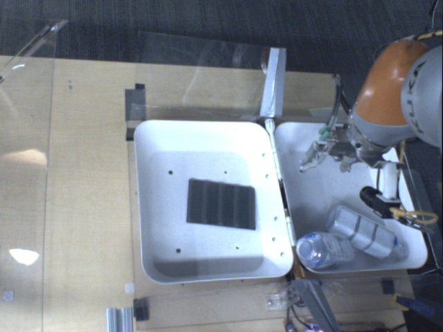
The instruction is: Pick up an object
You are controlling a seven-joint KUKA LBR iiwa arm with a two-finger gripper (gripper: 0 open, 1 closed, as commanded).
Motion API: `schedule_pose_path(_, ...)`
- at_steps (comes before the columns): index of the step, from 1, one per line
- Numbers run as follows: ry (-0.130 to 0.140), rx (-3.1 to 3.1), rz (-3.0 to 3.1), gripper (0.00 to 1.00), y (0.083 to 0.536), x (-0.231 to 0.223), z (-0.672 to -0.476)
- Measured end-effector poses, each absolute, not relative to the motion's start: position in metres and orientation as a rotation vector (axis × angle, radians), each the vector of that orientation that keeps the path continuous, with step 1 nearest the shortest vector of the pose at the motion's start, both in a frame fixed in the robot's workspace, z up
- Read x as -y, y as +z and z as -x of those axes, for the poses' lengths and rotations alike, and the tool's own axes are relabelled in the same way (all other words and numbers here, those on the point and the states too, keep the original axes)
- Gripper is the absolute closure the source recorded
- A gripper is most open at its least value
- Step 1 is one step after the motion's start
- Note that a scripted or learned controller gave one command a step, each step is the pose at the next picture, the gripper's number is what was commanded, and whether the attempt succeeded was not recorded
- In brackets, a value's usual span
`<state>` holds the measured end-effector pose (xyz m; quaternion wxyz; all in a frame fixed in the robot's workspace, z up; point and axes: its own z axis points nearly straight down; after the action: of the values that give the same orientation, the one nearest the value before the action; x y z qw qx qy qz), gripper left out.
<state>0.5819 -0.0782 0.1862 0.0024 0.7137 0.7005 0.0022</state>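
Grey arm with orange band (394, 81) sat upper right of frame, over the right shallow white bin (297, 144). Clear plastic bottle (346, 244) lay in that bin's lower part, long axis left-right, below the two-finger gripper (325, 152). Gripper carried nothing visible; couldn't tell its state.

Both bins (152, 185) are white; the one farther from the gripper (325, 151) carries a dark ribbed panel (221, 204). The counter (69, 185) is pale wood.
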Motion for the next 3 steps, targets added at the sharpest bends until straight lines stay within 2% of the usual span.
schedule_pose_path(1,0.004,-2.285,-2.152,0.00,0.141,0.143,-0.553)
schedule_pose_path(2,0.011,-2.407,-2.004,0.00,0.089,0.155,-0.534)
schedule_pose_path(3,0.006,-2.382,-2.041,0.00,0.097,0.133,-0.499)
